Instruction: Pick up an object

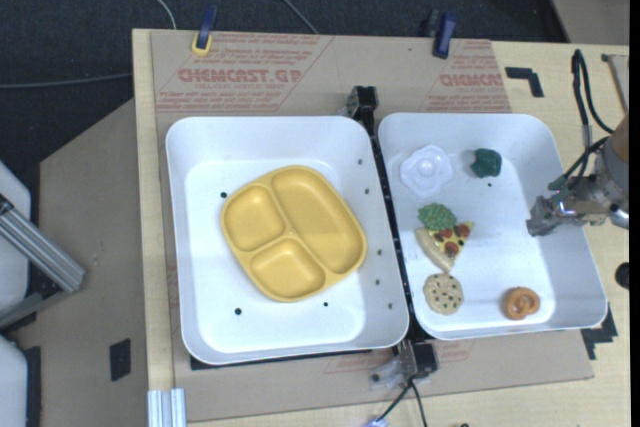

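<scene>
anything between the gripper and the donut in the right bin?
Nothing visible. The gripper sits over the right bin's right edge; bare white floor separates it from the donut below. The cookie and pizza slice lie farther left.

Light is even and fairly bright, falling from overhead — the two white bins (190,245) come close to washing out, and their inner walls show only faint grey shading. The yellow divided plate (292,231) in the left bin carries soft highlights along its ridges and casts almost no shadow. Around the bins the dark floor (90,35) stays dim. Focus is slightly soft throughout — the small items right of the plate look grainy.
</scene>
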Controlling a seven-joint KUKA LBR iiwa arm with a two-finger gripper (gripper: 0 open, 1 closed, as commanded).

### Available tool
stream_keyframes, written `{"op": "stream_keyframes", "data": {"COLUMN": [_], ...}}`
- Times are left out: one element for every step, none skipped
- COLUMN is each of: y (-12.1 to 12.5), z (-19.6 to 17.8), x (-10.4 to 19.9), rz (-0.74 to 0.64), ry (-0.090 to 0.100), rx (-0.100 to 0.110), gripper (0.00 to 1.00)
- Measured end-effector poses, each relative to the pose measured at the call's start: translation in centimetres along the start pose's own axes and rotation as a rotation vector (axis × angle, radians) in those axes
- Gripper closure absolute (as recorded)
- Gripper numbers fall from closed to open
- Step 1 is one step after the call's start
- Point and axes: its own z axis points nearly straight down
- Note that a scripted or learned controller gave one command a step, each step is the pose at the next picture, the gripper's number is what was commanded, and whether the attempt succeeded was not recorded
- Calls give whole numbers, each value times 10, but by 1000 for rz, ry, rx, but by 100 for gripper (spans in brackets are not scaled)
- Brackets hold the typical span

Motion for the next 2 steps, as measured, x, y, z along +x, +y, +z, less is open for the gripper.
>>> {"op": "stream_keyframes", "data": {"y": [-3, 25], "z": [-55, -57], "x": [-11, 46], "rz": [0, -8], "ry": [0, 4], "rx": [-1, 3], "gripper": [100, 100]}}
